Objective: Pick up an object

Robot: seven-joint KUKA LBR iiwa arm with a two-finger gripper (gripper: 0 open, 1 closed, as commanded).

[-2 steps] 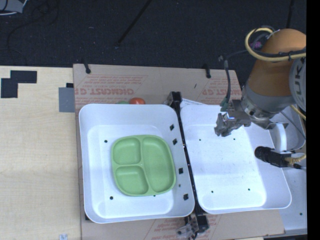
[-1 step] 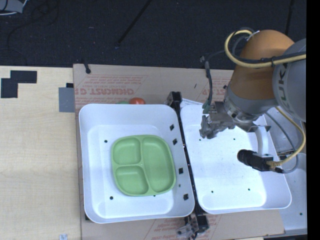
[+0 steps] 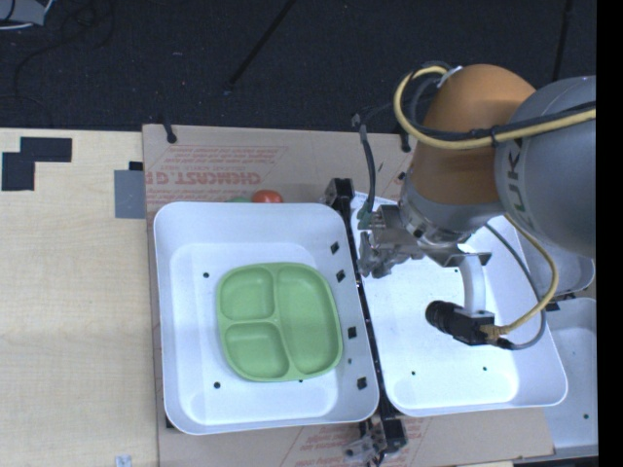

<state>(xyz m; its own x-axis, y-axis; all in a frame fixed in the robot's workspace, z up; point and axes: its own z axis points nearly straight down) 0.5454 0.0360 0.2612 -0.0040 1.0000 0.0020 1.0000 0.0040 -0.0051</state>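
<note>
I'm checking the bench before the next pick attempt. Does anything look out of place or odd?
Yes: a small red-orange object lies outside the bins, on the board just behind the left bin's far rim. The green divided plate sits flat in that bin, slightly turned.

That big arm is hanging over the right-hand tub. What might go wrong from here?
The pincer hovers at the right white bin's left edge, beside the black clips on the divider; going down there, it may strike them rather than grasp anything. The green three-compartment plastic plate lies flat in the left white bin, so it looks hard to pinch. A small red round object sits behind that bin, probably awkward to reach.
</note>
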